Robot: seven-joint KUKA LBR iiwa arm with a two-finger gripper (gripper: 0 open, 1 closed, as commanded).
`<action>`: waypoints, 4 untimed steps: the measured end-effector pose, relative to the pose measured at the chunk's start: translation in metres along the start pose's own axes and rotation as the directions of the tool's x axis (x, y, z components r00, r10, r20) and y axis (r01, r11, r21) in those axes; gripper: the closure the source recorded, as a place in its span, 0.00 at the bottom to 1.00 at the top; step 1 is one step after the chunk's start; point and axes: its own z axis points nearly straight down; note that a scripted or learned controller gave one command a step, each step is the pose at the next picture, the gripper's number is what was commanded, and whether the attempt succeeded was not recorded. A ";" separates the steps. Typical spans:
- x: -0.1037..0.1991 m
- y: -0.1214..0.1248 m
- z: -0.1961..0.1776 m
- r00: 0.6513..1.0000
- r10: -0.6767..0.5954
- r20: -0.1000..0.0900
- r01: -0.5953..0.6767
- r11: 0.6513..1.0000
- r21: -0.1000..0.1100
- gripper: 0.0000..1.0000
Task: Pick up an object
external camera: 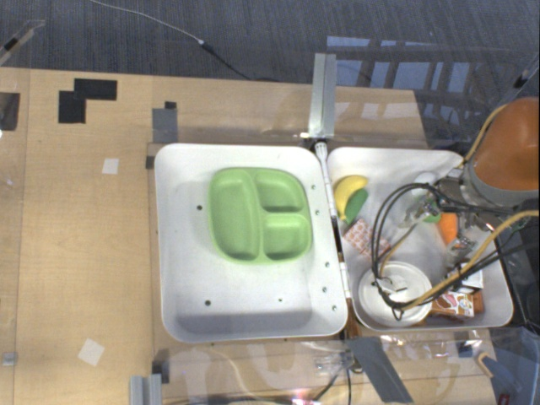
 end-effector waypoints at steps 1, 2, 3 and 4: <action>-0.006 -0.003 -0.016 1.000 -0.002 0.013 0.002 1.000 0.013 1.00; -0.006 -0.007 -0.066 0.876 -0.483 0.000 0.483 0.876 -0.005 1.00; -0.116 -0.006 -0.123 0.880 -0.474 0.003 0.474 0.880 -0.004 1.00; -0.062 -0.017 -0.003 0.759 -0.651 -0.002 0.651 0.759 0.006 1.00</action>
